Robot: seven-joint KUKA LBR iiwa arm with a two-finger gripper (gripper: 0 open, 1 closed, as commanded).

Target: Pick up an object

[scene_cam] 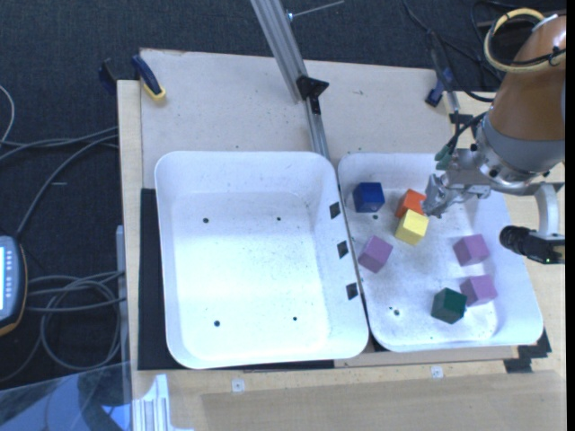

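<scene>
The gripper [435, 201] is poised in the right bin [512, 330], just above the orange block [412, 201] and beside the yellow block [411, 227]; its state cannot be told. One block should be centred squarely, since the two are crowded together.

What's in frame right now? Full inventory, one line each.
bins: 2, white, side by side on the bench
blue cube: 1, right bin, upper left
orange cube: 1, right bin, beside the end effector
yellow cube: 1, right bin, just below the orange one
purple cubes: 3, right bin, one centre-left, two toward the right
green cube: 1, right bin, lower right
metal pole: 1, grey, rising behind the bins
arm: 1, orange band, from the right
end effector: 1, low over the orange cube
</scene>
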